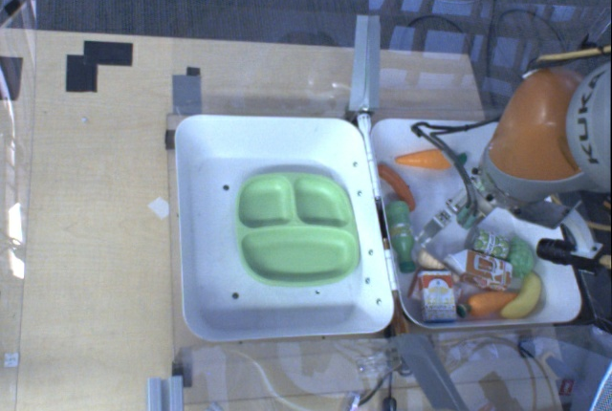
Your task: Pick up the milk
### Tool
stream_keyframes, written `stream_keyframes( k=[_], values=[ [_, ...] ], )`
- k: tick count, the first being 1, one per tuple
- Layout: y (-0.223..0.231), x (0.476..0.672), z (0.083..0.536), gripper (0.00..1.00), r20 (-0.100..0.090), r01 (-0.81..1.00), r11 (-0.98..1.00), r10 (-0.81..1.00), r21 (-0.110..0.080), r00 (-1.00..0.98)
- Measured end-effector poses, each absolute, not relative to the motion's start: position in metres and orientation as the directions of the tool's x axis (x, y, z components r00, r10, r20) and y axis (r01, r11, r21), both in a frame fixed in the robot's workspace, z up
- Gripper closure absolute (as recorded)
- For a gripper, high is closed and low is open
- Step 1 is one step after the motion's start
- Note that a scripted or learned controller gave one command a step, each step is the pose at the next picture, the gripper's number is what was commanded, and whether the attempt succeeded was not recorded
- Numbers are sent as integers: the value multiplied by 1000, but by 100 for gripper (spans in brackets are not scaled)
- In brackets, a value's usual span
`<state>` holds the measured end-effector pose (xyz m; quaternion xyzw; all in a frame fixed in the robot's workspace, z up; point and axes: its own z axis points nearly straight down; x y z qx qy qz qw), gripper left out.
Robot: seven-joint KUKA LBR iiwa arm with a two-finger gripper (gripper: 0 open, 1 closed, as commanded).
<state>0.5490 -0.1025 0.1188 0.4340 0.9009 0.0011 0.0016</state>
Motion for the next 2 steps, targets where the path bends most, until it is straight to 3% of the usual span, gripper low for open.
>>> stream_keyframes(
  k=[1, 2],
  values=[
    [-162, 493, 89, 0, -15, 620, 784, 620, 6, -784],
    [-176, 565, 88, 0, -11, 741, 671, 741, 9, -671]
  ],
)
